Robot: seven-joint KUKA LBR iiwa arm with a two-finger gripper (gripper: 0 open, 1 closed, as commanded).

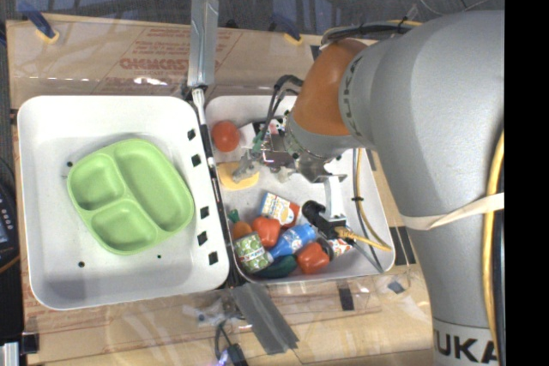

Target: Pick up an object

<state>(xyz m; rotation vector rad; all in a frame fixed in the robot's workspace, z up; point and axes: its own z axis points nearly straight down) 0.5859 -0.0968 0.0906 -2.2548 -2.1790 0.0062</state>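
The right bin (225, 109) holds a heap of toy food. A red-orange ball (225, 135) sits at its far left, and a yellow wedge (238, 177) lies just below it. Toward the front lie an orange-and-white carton (278, 206), a red pepper (266, 230), a blue packet (296, 237), a green can (251, 252) and a red piece (314, 258). My gripper (268, 152) hangs low over the bin's upper middle, right of the ball and just above the yellow wedge. Nothing shows between its fingers.
The left bin (51, 120) holds a green divided plate (129, 195). A raised divider with black clips (206, 184) separates the two bins. The arm's big grey body (429, 124) covers the right bin's right side. A black cable (322, 219) trails over the toys.
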